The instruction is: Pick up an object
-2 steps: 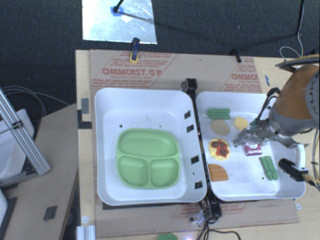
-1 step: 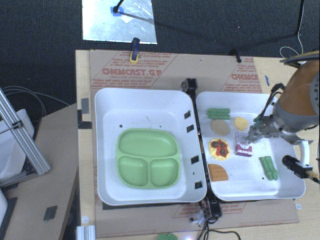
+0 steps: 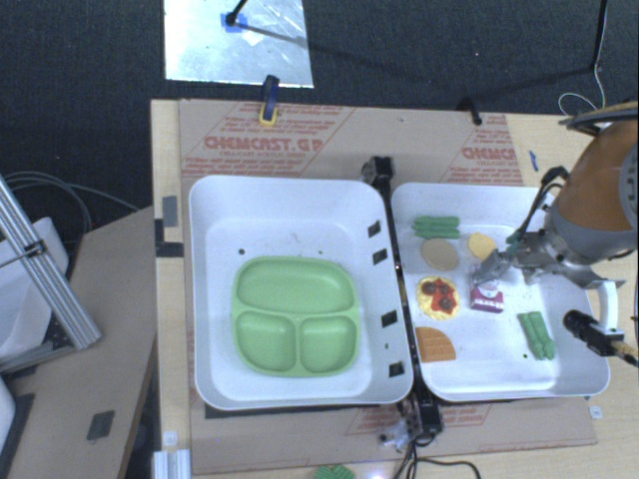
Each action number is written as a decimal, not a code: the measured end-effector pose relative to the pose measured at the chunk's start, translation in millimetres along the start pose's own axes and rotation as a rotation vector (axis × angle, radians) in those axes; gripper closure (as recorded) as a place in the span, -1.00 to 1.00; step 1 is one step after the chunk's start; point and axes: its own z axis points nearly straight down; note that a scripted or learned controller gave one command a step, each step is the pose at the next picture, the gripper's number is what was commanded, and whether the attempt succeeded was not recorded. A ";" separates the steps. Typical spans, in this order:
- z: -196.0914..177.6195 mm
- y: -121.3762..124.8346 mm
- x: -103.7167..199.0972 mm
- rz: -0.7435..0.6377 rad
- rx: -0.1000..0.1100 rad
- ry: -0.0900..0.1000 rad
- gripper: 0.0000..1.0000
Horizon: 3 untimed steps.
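Arm comes in from right, gripper (image 3: 491,272) low in right bin (image 3: 569,372), tips right over a purple/white item (image 3: 486,298); jaw state can't tell, too blurred. Around it: pizza toy (image 3: 437,296) just left, tan disc (image 3: 439,255) & yellow piece (image 3: 481,244) above, green veg (image 3: 436,227) near top, green pod (image 3: 536,334) lower right, orange wedge (image 3: 434,343) at bottom. Left bin (image 3: 215,218) holds green tray (image 3: 296,314).

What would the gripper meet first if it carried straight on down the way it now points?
Probably the small purple and white item lying on the right white bin's floor: the gripper hangs right above it, though the slanted view leaves the depth unclear.
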 end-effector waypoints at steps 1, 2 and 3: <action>28.9 49.3 17.5 -0.003 0.000 0.002 -1.00; 28.5 -12.8 11.3 0.005 0.008 0.002 -1.00; 17.1 -9.0 11.9 0.002 0.000 0.001 1.00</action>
